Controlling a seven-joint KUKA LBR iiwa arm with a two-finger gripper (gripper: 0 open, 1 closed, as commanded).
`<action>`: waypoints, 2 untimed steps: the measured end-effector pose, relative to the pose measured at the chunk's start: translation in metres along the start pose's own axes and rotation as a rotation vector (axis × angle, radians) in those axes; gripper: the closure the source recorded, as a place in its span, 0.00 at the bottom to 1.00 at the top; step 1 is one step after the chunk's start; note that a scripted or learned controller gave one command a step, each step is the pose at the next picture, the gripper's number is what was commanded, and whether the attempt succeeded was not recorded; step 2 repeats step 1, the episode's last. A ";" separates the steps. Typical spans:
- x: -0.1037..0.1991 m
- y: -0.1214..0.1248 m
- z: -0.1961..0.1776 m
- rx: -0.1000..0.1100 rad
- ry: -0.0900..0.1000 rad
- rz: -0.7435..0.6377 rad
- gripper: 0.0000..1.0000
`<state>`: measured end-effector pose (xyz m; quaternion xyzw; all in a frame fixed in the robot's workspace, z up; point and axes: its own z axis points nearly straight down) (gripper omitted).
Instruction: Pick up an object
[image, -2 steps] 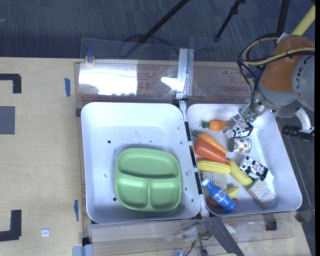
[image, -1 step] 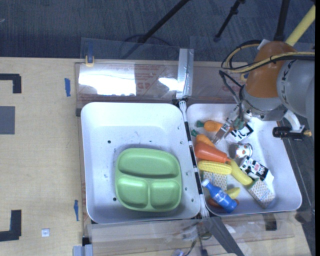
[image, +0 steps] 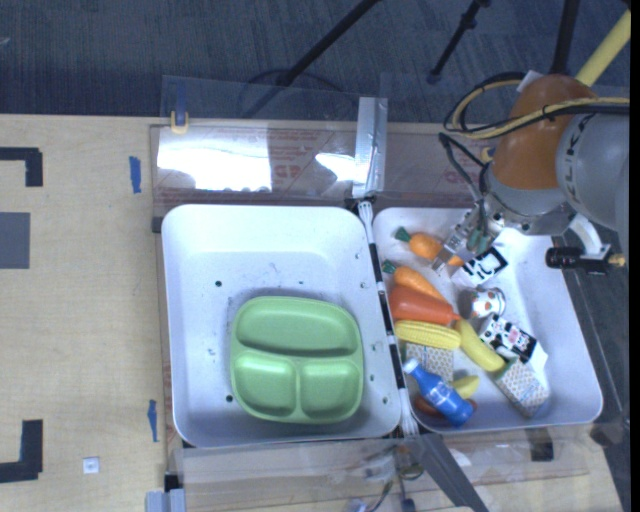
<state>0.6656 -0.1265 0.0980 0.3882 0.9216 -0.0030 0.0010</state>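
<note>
Fingers (image: 462, 247) beside small carrot (image: 424, 245), right bin (image: 580, 370)

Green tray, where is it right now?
The green tray lies in the left bin, toward its near edge, beside the divider from the right bin of toys.

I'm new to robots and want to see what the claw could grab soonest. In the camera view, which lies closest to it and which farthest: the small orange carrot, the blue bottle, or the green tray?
Measured from the gripper, at the far end of the right bin:
1. Small orange carrot, just beside it.
2. Blue bottle, at the right bin's near edge.
3. Green tray, in the left bin.
</note>
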 end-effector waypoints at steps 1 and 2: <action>0.083 0.062 -0.089 -0.009 0.000 -0.080 1.00; 0.083 0.062 -0.089 -0.009 0.000 -0.080 1.00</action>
